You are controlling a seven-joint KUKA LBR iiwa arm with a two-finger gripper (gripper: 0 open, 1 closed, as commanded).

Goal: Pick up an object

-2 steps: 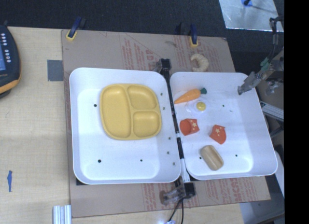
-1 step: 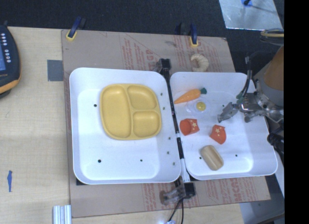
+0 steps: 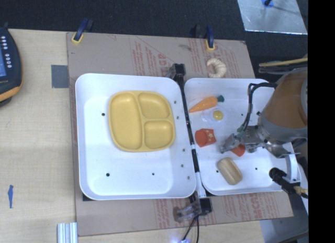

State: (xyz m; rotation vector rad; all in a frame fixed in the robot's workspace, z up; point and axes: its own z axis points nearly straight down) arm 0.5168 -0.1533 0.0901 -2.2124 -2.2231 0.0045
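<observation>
The right bin [image 3: 261, 184] holds an orange carrot [image 3: 203, 103], a small yellow piece [image 3: 218, 115], a red block [image 3: 205, 137] and a tan bread roll [image 3: 229, 170]. My gripper [image 3: 232, 145] hangs low over the middle of this bin, reaching in from the right. A small red object [image 3: 238, 151] lies right under its tip, partly hidden by it. I cannot make out whether that object is gripped or only lying beneath. The roll lies just below the gripper and the red block to its left.
The left bin [image 3: 94, 174] holds a yellow divided plate [image 3: 141, 120]. A pale curled toy [image 3: 215, 67] lies on the cardboard behind the right bin. A black divider [image 3: 187, 126] runs between the bins. The arm's grey and orange body [image 3: 285, 106] covers the right bin's right side.
</observation>
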